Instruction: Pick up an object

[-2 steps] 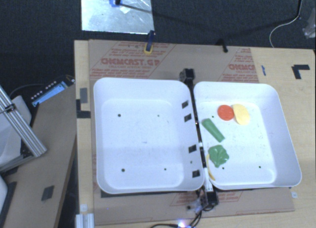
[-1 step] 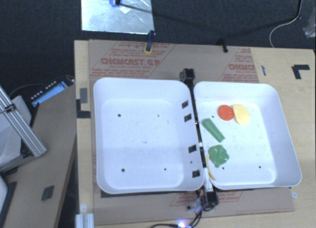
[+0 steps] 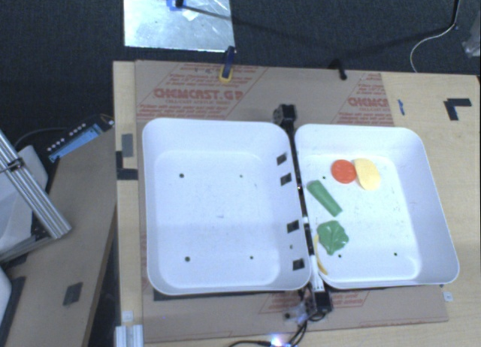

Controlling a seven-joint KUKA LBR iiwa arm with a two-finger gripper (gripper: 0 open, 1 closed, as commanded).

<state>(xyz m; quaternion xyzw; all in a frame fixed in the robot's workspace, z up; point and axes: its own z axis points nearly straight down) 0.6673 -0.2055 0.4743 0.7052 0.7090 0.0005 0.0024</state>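
Objects for picking lie together in the right bin [image 3: 434,201], all in its left half. A round orange-red piece [image 3: 344,171] sits toward the far side, touching or nearly touching a pale yellow oval piece [image 3: 367,173] on its right. Just nearer the camera and to the left, a long green piece [image 3: 324,197] lies at a slant close to the bin's left wall. Nearer still is a lumpy green piece [image 3: 331,236], and a thin yellow sliver [image 3: 321,264] lies against the left wall just beyond it. The left bin [image 3: 159,210] stands beside the right one, the two touching along a dark middle seam. Both rest on a brown board [image 3: 197,92] printed with red lettering. A shiny square sheet [image 3: 158,15] lies on the dark floor beyond the bench. Whether the pincer is open, closed or gripping anything cannot be told, and neither can how the pieces lie relative to it.
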